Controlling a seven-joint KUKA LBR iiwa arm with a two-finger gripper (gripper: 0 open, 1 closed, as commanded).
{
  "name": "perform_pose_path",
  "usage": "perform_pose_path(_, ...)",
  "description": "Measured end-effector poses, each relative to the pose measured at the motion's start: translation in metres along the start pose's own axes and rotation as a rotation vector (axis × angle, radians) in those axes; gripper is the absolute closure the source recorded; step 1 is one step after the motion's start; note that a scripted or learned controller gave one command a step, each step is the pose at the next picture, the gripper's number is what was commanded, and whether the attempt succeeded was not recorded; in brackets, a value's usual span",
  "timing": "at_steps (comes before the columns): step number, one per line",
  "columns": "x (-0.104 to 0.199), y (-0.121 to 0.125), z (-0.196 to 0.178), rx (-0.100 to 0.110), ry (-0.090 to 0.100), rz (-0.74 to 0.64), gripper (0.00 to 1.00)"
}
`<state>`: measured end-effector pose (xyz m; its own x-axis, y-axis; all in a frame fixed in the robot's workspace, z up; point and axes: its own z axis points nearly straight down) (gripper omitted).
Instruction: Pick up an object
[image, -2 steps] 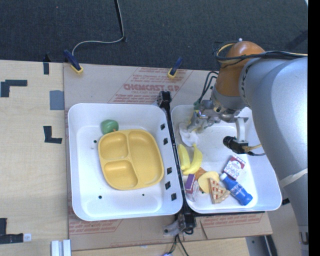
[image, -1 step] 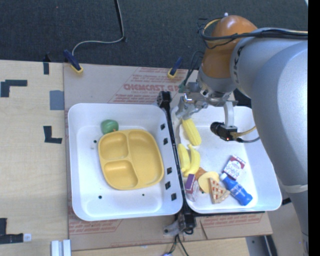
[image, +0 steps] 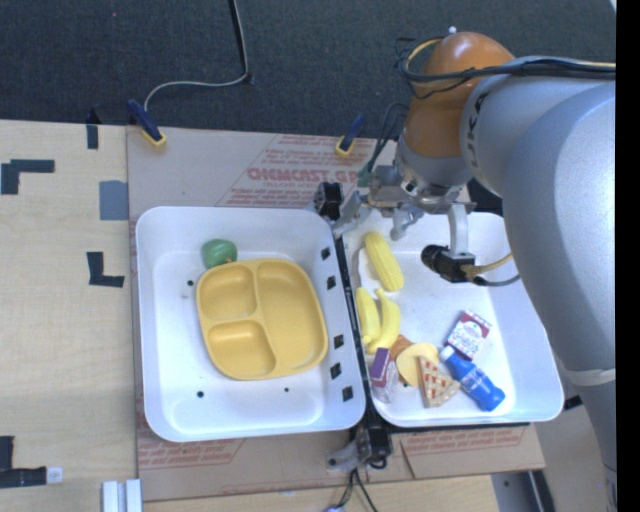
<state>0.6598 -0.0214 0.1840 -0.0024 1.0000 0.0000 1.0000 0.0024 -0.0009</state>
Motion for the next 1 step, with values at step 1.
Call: perform_pose_path(1,-0.0565,-0.0501,0.0,0.001,-0.002,0.003,0.0)
